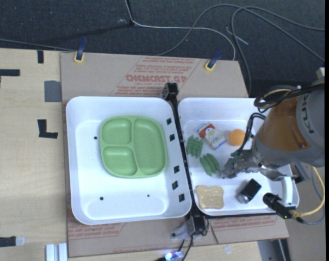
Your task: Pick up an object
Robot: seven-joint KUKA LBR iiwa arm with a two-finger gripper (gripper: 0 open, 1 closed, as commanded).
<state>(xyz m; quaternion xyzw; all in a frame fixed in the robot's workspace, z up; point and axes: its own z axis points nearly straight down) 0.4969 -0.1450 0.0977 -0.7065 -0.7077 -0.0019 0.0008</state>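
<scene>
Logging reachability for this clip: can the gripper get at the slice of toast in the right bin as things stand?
Probably yes. The toast lies flat near the bin's front wall, nothing on it, and the gripper hangs just above and right of it.

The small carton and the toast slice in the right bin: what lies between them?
In the camera view, green pea pods lie between the small carton and the toast slice, on the bin floor.

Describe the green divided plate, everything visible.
The green divided plate is pale green, looks like matte plastic, and is a rounded square with three compartments: two smaller ones on the camera's left, one above the other, and one long one on the right. It lies flat, right side up, slightly rotated, in the left bin, toward its upper middle. It rests on the bin floor; nothing sits in it or touches it otherwise.
</scene>
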